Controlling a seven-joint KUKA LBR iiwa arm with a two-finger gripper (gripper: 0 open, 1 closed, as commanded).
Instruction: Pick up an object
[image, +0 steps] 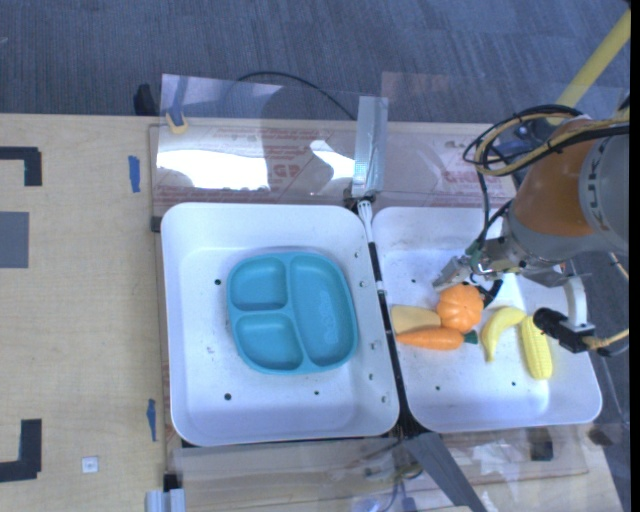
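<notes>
Corn (536, 349) lies right of the pumpkin (460, 307); gripper (478, 266) above it, opening unclear.

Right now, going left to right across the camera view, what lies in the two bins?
Blue divided plate → pale yellow wedge → carrot → small orange pumpkin → banana → corn cob.

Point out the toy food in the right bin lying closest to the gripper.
The round orange pumpkin: it sits just below the gripper, while the carrot, banana and corn cob lie farther off.
</notes>
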